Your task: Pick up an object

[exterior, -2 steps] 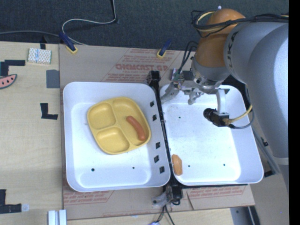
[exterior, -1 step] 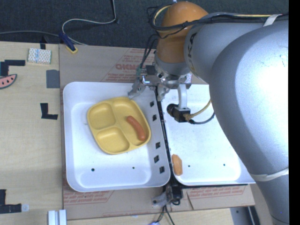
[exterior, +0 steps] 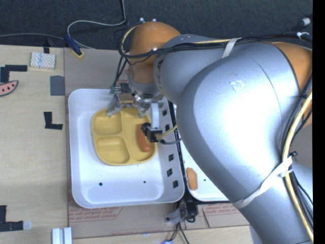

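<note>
The left-hand white bin (exterior: 81,151) is taken as the landmark. To its left, on the bare bench (exterior: 30,156), strips of black tape (exterior: 51,121) are seen, with a small patterned pad (exterior: 42,60) farther up and a blue-tipped cable (exterior: 74,46) beyond the bin's upper left corner. Inside the bin, toward its upper middle, a yellow divided tray (exterior: 114,144) is laid flat, its compartments facing up. In the tray's right-hand compartment, a small orange-red sausage-shaped piece (exterior: 143,141) is lodged, near the bin's right wall. The gripper (exterior: 124,104) is seen at the tray's upper rim, below the arm's orange band (exterior: 147,39); one metal finger (exterior: 112,105) is visible over the tray's top left edge, but whether the fingers are apart or together cannot be told, and nothing is seen held between them. Right of the bin, an orange piece (exterior: 191,179) is seen in the neighbouring bin (exterior: 203,194), close against the dividing wall and partly under the grey arm (exterior: 238,116).

The tray is judged light, stiff and rather slick plastic; a hold across its thin raised rim is thought most secure. The small piece is judged light and likely to roll, best pinched across its narrow middle.
</note>
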Robot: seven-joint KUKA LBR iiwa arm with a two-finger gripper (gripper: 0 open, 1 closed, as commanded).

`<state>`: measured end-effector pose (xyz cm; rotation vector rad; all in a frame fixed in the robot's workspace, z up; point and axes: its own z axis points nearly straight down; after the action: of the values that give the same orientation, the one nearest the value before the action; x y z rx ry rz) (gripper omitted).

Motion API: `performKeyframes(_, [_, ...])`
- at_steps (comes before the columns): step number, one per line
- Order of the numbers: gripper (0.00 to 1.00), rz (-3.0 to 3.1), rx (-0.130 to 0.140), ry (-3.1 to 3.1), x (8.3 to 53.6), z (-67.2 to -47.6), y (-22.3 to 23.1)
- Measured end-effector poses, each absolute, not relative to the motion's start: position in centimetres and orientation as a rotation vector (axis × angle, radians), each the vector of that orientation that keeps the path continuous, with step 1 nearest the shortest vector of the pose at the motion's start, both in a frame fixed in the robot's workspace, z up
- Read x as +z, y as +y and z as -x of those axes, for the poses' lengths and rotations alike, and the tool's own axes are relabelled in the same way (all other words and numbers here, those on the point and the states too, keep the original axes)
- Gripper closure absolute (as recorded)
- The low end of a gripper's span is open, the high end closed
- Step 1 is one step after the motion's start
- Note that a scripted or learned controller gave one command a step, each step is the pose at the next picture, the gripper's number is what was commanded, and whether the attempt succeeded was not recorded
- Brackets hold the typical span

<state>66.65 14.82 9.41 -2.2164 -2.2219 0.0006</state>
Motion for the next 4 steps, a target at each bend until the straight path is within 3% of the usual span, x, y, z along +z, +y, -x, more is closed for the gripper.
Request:
performKeyframes(1, [1.00,2.214,0.002,-2.226,10.2,-66.6,14.9])
performKeyframes(2, [1.00,2.216,-0.001,-2.224,17.6,-63.0,21.9])
performKeyframes(3, [1.00,2.219,-0.001,-2.226,26.3,-66.4,22.4])
performKeyframes(4, [0.00,2.219,0.003,-2.225,26.2,-66.4,22.4])
